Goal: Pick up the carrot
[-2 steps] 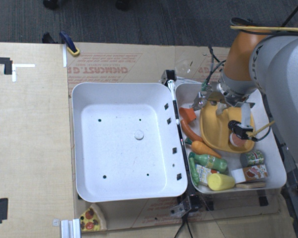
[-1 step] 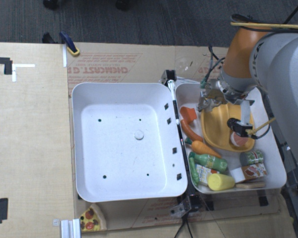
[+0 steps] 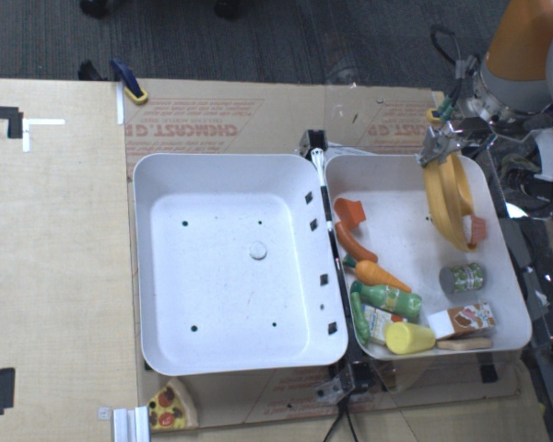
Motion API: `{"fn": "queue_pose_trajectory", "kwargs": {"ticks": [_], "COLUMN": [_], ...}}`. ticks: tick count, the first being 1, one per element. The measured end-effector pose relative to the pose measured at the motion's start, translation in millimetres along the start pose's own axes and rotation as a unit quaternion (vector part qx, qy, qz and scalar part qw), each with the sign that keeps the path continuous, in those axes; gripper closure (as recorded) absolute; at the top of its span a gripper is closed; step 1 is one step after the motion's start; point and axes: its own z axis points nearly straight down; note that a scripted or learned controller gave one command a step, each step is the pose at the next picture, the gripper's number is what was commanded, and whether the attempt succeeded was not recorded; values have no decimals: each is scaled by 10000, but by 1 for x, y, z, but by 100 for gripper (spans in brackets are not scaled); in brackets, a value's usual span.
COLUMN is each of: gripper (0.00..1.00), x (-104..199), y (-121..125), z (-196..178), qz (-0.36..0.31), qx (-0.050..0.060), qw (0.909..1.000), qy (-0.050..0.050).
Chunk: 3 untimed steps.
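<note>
Camera view, arm: the grey arm with the orange band comes in from the right and ends above the back right corner of the right bin (image 3: 507,274).
Camera view, gripper: the gripper (image 3: 440,147) hangs over the upper end of the banana bunch (image 3: 450,203). I cannot tell whether it is spread or pressed together, because the cables and the banana tops cover it.
Camera view, banana bunch: it hangs long and nearly straight down from the gripper. I judge that it may be lifted by its stem, but contact is not clear.
Camera view, carrot: the carrot (image 3: 381,275) lies in the right bin near its left wall, about the middle, tilted with the thick end to the left. It is well apart from the gripper.
Camera view, neighbours of the carrot: a red-orange pepper-like piece (image 3: 352,238) lies just behind it, and a green bottle (image 3: 387,297) touches it or lies just beside it at the front. They are crowded against the wall, probably because things slide there.
Camera view, front of the right bin: a yellow lemon-like thing (image 3: 409,338), a small carton (image 3: 467,319) and a grey-green can (image 3: 463,277) lie there.
Camera view, left bin: the left bin (image 3: 166,247) holds only a small round disc (image 3: 258,252).
Judgement: the carrot is not yet picked; the gripper is at the wrong thing.
</note>
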Motion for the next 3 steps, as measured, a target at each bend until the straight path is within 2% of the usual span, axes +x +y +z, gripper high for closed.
{"fn": "queue_pose_trajectory", "kwargs": {"ticks": [1, 2, 3], "gripper": [100, 100, 100], "x": [19, 18, 37], "y": [8, 2, -49], "z": [89, 7, 9], "qz": [2220, 2775, 4184], "qx": [-55, 11, 12], "qw": [9750, 9607, 9083], "qy": [38, -23, -33]}}
